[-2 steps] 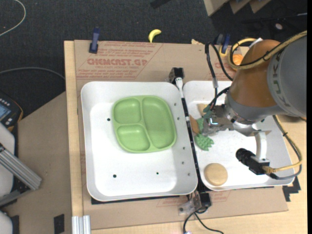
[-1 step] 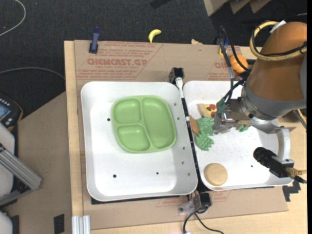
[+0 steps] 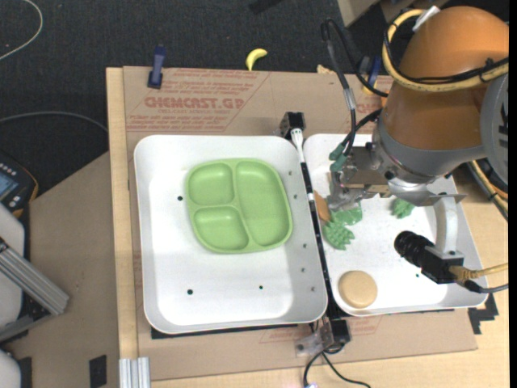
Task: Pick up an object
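Cardboard [image 3: 202, 95] is covering the bench under two white bins, with dark carpet showing beyond it. A green divided plate [image 3: 240, 204] is lying in the left bin [image 3: 153, 217], well apart from the action. The arm is reaching into the right bin [image 3: 380, 253], and the gripper [image 3: 349, 196] is sitting low near the divider between the bins; the wrist is blocking the view from above, so I cannot tell whether its jaws are apart or together, or whether anything is between them. The likeliest target is lying just below it: a leafy green toy [image 3: 339, 233], with a small orange-brown piece [image 3: 321, 210] just beside it against the divider. A second green piece [image 3: 401, 208] is peeking out by the wrist, and a tan round object [image 3: 357, 288] is resting near the front rim. Risk is coming mainly from crowding: the gripper is working so close to the bin wall that it could be scraping the divider, nudging the orange-brown piece, or closing on only a thin leaf edge, which would probably be slipping free on the lift.
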{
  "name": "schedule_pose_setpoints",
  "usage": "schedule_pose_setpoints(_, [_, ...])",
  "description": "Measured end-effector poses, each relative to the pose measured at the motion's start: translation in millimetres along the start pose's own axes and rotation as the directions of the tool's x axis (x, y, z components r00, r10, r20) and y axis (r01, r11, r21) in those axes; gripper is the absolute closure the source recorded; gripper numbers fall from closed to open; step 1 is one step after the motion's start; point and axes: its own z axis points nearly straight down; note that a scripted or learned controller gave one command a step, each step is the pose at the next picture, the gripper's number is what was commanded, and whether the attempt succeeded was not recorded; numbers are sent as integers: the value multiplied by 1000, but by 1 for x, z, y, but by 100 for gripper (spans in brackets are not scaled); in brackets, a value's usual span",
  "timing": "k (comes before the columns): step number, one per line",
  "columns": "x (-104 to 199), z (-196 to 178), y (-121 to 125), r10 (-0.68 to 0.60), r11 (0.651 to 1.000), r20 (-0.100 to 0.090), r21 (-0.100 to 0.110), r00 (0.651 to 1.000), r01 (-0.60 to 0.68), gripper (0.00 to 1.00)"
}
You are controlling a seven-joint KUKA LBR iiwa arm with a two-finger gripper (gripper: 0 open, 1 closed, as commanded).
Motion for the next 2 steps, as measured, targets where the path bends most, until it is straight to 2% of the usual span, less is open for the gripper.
schedule_pose_setpoints(1, [44,-63,1,0,1000,-1,-3,1000,0,100])
schedule_pose_setpoints(2, [93,-95,1,1,1000,-1,-1,1000,-1,100])
